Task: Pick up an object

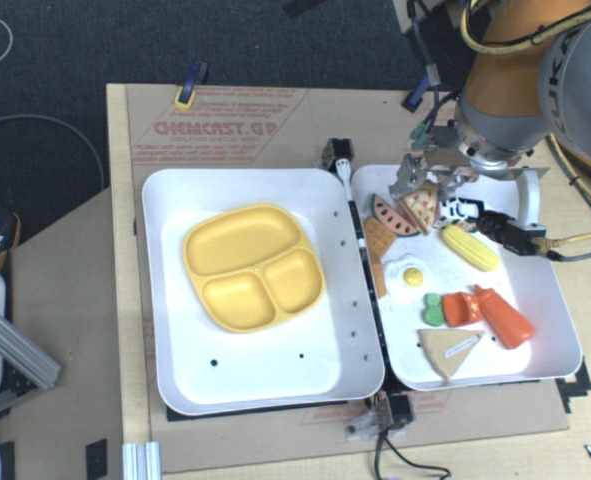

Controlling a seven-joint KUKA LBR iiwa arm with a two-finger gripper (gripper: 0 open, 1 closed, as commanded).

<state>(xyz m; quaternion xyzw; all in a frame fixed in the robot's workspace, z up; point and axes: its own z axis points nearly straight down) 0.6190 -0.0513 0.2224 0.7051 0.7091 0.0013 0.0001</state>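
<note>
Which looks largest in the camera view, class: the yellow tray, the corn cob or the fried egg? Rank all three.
1. Yellow tray, by far the largest.
2. Corn cob.
3. Fried egg, though it looks close to the corn cob in area, so that ranking is unsure.

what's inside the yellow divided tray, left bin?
Nothing shows in the yellow tray: its three compartments look bare and nothing covers them. It sits in the left bin, hiding the bin floor beneath it. The toy food lies in the right bin.
</note>
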